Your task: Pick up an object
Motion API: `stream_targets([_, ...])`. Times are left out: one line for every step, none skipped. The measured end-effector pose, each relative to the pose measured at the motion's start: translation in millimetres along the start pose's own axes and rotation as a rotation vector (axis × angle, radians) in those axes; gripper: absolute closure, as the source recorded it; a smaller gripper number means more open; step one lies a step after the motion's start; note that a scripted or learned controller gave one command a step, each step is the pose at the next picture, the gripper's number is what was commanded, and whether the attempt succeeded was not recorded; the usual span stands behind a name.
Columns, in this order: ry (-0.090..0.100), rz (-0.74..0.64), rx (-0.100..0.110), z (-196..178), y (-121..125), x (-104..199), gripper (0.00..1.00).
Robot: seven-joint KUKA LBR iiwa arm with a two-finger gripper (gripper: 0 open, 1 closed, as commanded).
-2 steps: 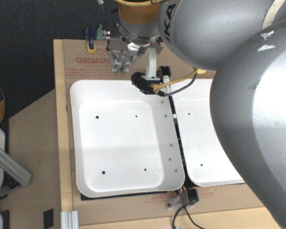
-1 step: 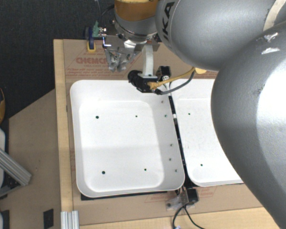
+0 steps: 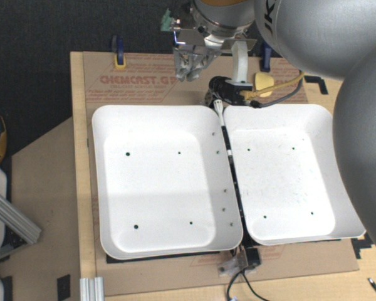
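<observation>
My gripper (image 3: 188,69) hangs above the cardboard-covered bench behind the far edge of the left bin (image 3: 113,168), near the gap between the two bins. The view is too small and dark there to tell what, if anything, sits in it. The left bin and the right bin (image 3: 319,168) show only their white floors with small dark dots. The grey arm with its orange band reaches in from the top right and covers the right bin's far right corner.
A blue clamp (image 3: 118,50) stands on the bench's far left edge. Aluminium framing (image 3: 12,218) lies off the bench at the lower left. A cable and connector (image 3: 244,262) sit at the front between the bins.
</observation>
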State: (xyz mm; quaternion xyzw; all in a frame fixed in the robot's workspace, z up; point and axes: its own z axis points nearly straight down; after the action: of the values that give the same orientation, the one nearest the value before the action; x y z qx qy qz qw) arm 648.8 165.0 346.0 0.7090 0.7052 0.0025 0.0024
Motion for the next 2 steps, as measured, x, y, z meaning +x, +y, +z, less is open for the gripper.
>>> stream_targets([-0.001,-0.010,0.015,90,15,59,1.00])
stream_targets([0.002,-0.005,-0.001,14,18,47,1.00])
